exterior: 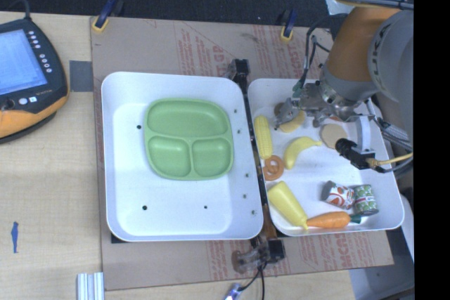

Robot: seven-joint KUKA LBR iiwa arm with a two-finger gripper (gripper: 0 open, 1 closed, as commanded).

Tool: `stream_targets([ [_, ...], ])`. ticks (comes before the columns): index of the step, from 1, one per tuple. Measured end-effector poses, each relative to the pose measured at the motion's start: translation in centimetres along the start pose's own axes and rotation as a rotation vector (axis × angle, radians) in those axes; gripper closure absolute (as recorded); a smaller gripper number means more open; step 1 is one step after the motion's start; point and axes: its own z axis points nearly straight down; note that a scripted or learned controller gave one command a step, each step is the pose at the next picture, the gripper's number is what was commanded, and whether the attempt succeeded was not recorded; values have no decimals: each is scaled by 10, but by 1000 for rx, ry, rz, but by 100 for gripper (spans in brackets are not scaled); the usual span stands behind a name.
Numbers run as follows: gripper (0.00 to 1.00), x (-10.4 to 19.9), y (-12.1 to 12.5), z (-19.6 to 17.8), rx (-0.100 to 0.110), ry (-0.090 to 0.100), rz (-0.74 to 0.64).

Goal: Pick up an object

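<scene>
Right bin [391, 221], banana [301, 149], corn [263, 136], carrot [328, 221]

The claw [290, 111] sits low over the far corner of the right bin [394, 218], and whether its fingers are apart or closed cannot be made out. It covers part of a pale yellow piece [292, 124]. A tan disc [330, 133] is half hidden beneath the wrist. The arm [365, 53] and the handheld screen [24, 77] are cut off by the picture's edges.
</scene>
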Motion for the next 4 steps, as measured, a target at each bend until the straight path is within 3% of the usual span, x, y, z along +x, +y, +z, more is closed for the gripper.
stream_targets([
  [1,0,-19,34,30,-3,0,1],
  [2,0,-7,33,30,-1,1,0],
  [3,0,-29,34,30,-5,1,3],
  [4,100,-30,34,19,-4,1,2],
])
